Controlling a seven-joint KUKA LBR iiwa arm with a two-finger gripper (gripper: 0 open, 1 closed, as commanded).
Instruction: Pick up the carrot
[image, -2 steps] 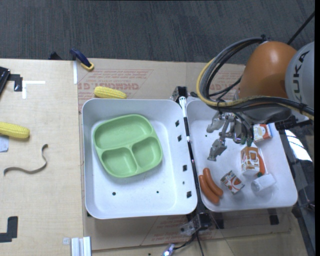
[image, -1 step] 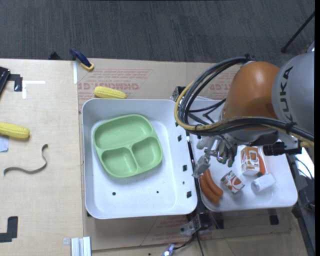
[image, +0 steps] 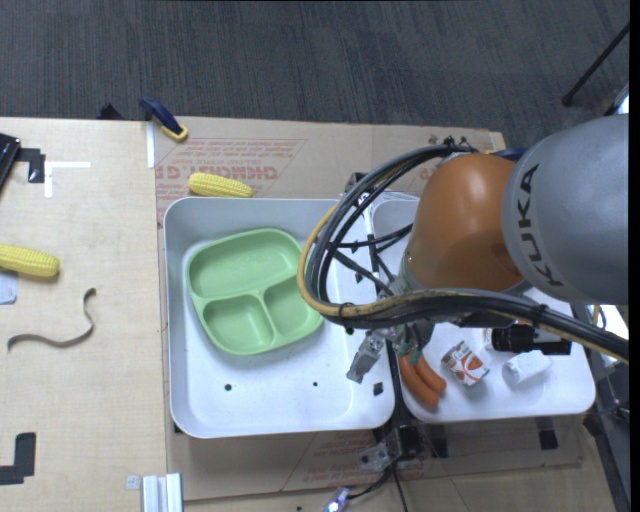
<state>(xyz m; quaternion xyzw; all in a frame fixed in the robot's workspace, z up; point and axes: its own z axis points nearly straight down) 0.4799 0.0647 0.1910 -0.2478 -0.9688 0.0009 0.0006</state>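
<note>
Near the front left corner of the right bin (image: 560, 400) lies the carrot (image: 422, 380): short, orange, made up of two rounded lengths side by side, pointing diagonally toward the front. Its upper end sits just below the gripper (image: 385, 345), whose metal parts hang over the divide between the two bins; whether they touch the carrot cannot be told, nor can the gripper's state, as cables hide it. Reaching in from the right, the arm (image: 560, 225) hangs over the right bin, its orange band (image: 460, 225) uppermost and black and yellow cables looping toward the left bin (image: 260, 395). A green divided tray (image: 255, 290) rests in that bin.
</note>
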